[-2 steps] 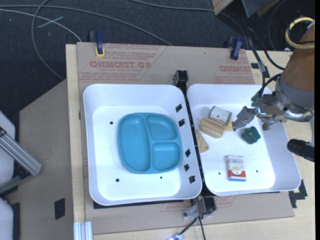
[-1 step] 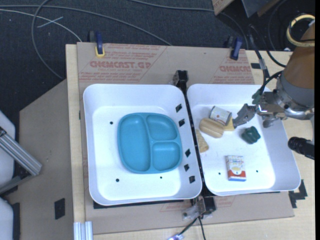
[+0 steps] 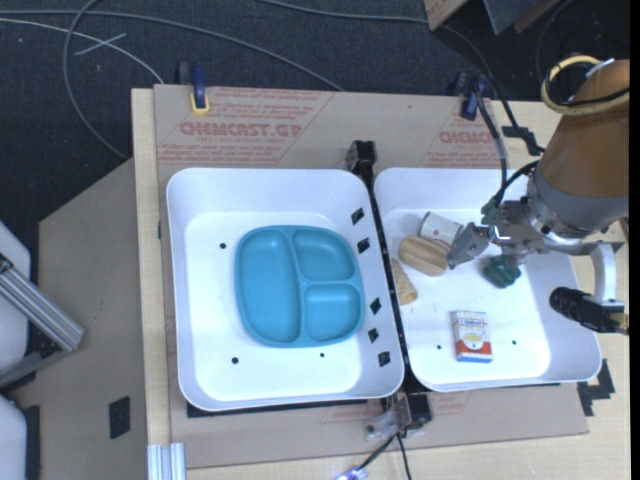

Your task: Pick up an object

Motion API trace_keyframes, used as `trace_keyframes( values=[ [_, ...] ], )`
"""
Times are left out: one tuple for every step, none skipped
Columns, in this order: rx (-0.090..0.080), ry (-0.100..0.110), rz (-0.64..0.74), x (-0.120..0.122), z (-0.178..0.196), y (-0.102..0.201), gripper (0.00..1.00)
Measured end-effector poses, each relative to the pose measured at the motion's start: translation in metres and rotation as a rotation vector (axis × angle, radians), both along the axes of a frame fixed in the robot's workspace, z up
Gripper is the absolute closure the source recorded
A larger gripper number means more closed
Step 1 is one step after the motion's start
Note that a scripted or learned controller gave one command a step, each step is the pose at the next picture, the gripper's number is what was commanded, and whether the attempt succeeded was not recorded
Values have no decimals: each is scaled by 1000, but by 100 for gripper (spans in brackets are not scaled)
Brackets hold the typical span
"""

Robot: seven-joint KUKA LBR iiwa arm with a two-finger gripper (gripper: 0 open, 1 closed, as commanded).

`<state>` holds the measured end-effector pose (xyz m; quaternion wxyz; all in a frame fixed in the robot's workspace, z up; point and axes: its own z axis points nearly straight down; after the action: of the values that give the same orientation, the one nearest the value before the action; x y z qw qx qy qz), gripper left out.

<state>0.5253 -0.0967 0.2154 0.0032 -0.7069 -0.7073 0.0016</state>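
Note:
The right bin (image 3: 560,353) holds several small objects. A tan wooden block (image 3: 424,256) lies at its left side, and a white cylinder with a red end (image 3: 437,227) sits just behind it. A teal rounded object (image 3: 503,271) lies near the middle, and a small white and red box (image 3: 471,335) rests toward the front. A thin tan piece (image 3: 404,287) lies against the bin's left wall. My gripper (image 3: 472,242) hangs over the bin between the white cylinder and the teal object, close to the wooden block. I see nothing held in it.
The left bin (image 3: 200,218) carries a blue divided plate (image 3: 298,285). A black divider with clips (image 3: 368,238) runs between the bins. The arm's orange band and grey wrist (image 3: 585,158) cover the right bin's back right corner. Cables cross the dark floor behind.

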Motion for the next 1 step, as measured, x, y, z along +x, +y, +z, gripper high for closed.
trace_keyframes(
  values=[
    [1, 1, -1, -11, -53, 0, 0]
  ],
)
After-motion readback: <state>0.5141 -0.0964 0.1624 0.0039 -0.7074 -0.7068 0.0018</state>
